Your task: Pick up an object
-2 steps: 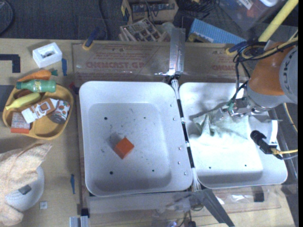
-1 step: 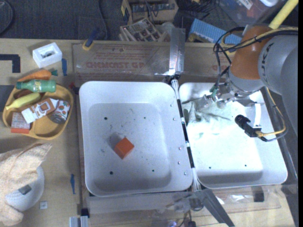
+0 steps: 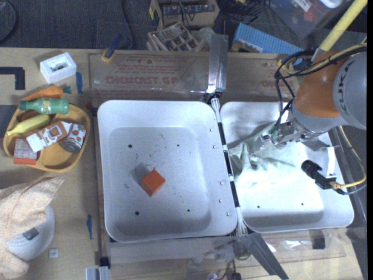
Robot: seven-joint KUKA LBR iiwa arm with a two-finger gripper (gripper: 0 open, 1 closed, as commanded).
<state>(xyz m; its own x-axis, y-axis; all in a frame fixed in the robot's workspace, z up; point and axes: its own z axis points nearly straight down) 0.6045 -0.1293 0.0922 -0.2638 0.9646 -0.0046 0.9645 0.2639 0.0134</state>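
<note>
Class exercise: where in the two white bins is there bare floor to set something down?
Left bin: open floor all round the orange block. Right bin: bare floor along its near edge; its far half is crowded by the arm and gripper.

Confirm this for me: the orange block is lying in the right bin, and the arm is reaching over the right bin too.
Not quite. The camera view shows the orange block lying in the left bin, not the right one. The rest stands: the arm is reaching over the right bin.
</note>
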